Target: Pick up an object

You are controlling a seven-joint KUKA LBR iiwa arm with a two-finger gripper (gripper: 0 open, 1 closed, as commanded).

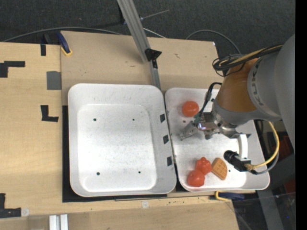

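End effector [194, 130] hanging low over middle of right bin [254, 176], fingers pointing toward bin's left wall. Nothing visible between fingers; grip state — cannot tell.

Orange ball [190, 108] lying near bin's far-left corner, just beyond end effector, apart from it. Nearest candidate.

Red lumpy toy [199, 170] and tan waffle-like piece [219, 168] sitting at near edge, touching or nearly so; farther from end effector.

Left bin [76, 128] adjoining on counter [105, 61].

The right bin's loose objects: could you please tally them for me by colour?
Red or orange-red: 3, a round one near the far wall, and a lumpy one touching a round one near the front.
Tan: 1, a waffle-patterned piece beside them.
Total: 4
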